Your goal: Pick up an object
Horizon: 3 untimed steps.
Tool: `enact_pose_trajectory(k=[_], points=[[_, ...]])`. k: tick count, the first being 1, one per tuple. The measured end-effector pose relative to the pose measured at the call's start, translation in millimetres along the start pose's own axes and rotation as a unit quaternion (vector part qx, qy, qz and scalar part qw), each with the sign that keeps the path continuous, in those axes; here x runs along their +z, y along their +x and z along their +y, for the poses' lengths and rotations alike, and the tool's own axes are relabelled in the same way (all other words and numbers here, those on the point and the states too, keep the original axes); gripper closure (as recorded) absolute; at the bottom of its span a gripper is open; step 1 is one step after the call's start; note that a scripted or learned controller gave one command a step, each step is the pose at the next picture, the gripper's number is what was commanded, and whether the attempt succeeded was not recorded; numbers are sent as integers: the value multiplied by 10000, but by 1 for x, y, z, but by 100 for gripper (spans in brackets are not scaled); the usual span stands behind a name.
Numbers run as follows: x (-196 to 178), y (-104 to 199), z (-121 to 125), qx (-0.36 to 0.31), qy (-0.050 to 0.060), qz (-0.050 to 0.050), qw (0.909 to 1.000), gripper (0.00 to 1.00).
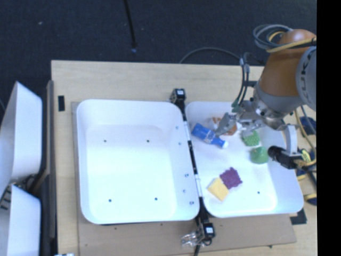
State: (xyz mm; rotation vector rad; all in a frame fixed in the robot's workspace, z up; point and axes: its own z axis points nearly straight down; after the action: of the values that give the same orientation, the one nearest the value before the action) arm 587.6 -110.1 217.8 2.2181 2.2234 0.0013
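Blue tube point(208, 135) lies in the right bin point(266, 199), just left of the claw point(229, 122), its long axis slanting down to the right. Whether the claw is clenched or released, I cannot tell.

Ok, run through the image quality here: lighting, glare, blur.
Camera view: soft overall; the left bin is bright white, nearly washed out, its inner walls barely shaded. The dark floor at the top shows little detail. Around the gripper the picture is blurry, so its fingers are hard to make out. The blue object, purple object and yellow object read clearly by colour, with fuzzy edges.
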Motion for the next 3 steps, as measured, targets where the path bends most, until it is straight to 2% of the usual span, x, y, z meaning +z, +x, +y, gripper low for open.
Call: enact_pose_trajectory(k=[1,2,3], points=[[78,5,-50,20,47,6,10000,0],[117,13,-86,11,-23,-17,10000,0],[103,12,-82,41,-58,-16,10000,100]])
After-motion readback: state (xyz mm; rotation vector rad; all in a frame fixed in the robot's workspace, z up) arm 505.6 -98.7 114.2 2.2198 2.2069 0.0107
